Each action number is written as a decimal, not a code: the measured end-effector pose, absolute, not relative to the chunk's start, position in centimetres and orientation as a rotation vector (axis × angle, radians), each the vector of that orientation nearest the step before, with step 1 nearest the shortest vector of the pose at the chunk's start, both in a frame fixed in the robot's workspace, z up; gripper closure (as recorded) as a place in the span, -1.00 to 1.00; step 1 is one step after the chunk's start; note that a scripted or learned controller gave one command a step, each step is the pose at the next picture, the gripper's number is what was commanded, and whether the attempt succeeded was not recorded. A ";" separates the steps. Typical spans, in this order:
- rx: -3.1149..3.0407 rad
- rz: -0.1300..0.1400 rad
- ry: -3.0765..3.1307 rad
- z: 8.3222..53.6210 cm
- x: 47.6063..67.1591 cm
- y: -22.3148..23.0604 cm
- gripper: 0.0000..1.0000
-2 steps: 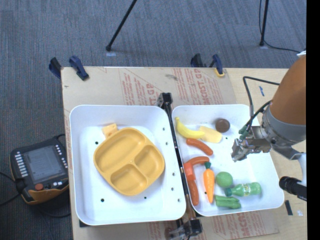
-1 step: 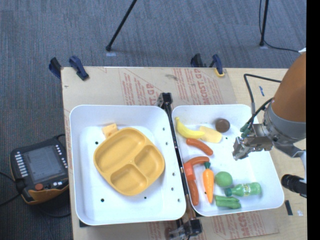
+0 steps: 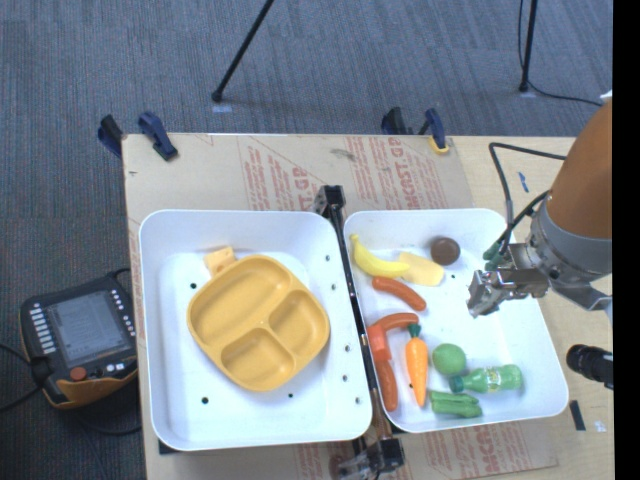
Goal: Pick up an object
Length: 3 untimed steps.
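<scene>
My gripper [image 3: 484, 300] hovers over the right side of the right bin [image 3: 520, 230], with bare bin floor beneath it and nothing between its fingers. In that bin lie a banana [image 3: 378, 262], a brown ball [image 3: 445, 251], a red sausage [image 3: 400, 292], a second curved sausage [image 3: 385, 340], a carrot [image 3: 416, 364], a green ball [image 3: 449, 358], a green bottle [image 3: 490, 379] and a dark green piece [image 3: 455, 404]. The green ball sits below and left of the gripper.
The left bin [image 3: 160, 298] holds a yellow divided tray [image 3: 258, 321]. A teach pendant [image 3: 78, 336] rests off the bench to the left. Blue clamps [image 3: 156, 134] grip the bench's far edge. Cables run by the arm at right.
</scene>
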State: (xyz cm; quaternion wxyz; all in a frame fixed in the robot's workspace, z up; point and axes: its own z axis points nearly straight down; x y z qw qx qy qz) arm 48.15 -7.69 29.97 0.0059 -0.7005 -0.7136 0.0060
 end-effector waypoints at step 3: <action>-2.161 0.027 -2.262 32.4 48.6 -7.6 1.00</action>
